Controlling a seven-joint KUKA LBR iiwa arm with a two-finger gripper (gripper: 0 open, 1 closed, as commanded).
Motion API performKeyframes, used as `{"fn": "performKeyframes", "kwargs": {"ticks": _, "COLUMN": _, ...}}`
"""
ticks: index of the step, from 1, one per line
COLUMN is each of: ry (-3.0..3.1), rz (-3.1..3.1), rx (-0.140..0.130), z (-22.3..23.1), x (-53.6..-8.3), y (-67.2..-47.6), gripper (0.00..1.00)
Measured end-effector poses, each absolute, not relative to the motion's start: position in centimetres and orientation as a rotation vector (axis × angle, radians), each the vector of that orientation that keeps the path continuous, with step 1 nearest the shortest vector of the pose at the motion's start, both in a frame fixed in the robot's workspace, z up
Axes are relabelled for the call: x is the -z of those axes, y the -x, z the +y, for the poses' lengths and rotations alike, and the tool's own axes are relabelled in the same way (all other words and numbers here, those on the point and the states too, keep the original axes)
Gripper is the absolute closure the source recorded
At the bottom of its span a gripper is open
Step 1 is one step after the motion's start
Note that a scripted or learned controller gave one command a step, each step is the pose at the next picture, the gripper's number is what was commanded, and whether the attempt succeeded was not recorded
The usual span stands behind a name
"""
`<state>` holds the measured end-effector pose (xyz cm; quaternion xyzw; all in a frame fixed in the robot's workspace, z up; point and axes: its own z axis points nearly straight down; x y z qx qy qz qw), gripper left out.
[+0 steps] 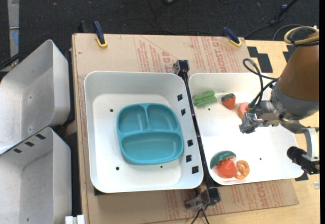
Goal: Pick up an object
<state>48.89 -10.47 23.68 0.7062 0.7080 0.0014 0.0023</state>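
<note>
1. Hovering over the right bin (pixel 284 164), near its right edge, the hand (pixel 247 125) is blurred; whether it is released or clenched cannot be told.
2. Lying near the bin's back edge, the green toy (pixel 204 98) is looking light, stiff and smooth; gripping across its narrow width seems best.
3. Holding a teal divided plate (pixel 150 133), the left bin (pixel 96 116) is sitting on the cardboard-covered worktop (pixel 152 50).
</note>
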Motion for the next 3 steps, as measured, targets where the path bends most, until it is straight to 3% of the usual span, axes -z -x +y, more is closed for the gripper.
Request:
{"fn": "performKeyframes", "kwargs": {"ticks": 1, "ry": -2.215, "rz": 2.222, "rx": -0.003, "z": -10.5, "x": -26.5, "y": -49.0, "gripper": 1.0}}
{"fn": "performKeyframes", "kwargs": {"ticks": 3, "ry": -2.213, "rz": 2.233, "rx": -0.002, "z": 0.7, "x": -24.9, "y": -48.7, "gripper": 1.0}}
